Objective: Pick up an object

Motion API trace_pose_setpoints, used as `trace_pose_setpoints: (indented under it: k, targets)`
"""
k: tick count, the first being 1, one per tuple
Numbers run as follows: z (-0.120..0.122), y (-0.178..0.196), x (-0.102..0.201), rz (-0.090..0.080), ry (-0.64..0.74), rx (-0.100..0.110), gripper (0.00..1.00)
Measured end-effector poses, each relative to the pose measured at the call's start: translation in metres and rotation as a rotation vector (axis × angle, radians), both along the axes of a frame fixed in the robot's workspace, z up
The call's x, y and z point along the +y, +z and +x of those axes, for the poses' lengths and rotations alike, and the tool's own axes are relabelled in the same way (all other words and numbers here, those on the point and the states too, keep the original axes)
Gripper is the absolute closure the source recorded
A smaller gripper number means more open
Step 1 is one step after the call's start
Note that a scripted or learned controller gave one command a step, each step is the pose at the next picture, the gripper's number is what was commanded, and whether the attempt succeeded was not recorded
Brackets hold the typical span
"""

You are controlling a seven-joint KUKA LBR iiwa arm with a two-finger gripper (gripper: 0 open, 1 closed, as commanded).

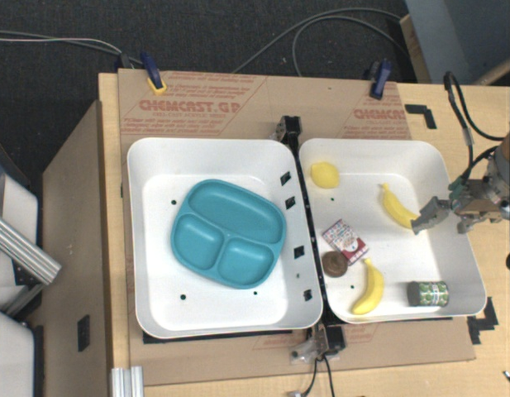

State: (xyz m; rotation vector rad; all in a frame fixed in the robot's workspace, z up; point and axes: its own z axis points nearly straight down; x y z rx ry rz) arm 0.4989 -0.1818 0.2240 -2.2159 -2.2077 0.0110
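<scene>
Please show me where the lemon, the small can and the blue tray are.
lemon (325, 174): camera view, middle of the fruit.
small can (427, 294): camera view, its side.
blue tray (207, 207): camera view, upper compartment.

A wooden bench (73, 180) carries a brown cardboard sheet (263, 98) printed with red lettering, held at its far edge by a yellow clamp (154, 77) and a blue clamp (379, 78). On the sheet two shallow white bins sit side by side, the left bin (147, 246) touching the right bin (440, 246) along a black clip strip (302, 222).
</scene>
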Motion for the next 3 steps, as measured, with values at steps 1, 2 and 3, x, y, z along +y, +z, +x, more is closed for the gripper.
trace_pose_setpoints:
  k: [1,2,3]
  targets:
    - [0.003,0.007,0.0,-0.004,0.004,-0.013,0.0]
    - [0.004,-0.044,0.012,-0.001,0.004,-0.008,0.0]
    - [-0.004,-0.105,0.015,-0.001,0.003,-0.007,0.0]
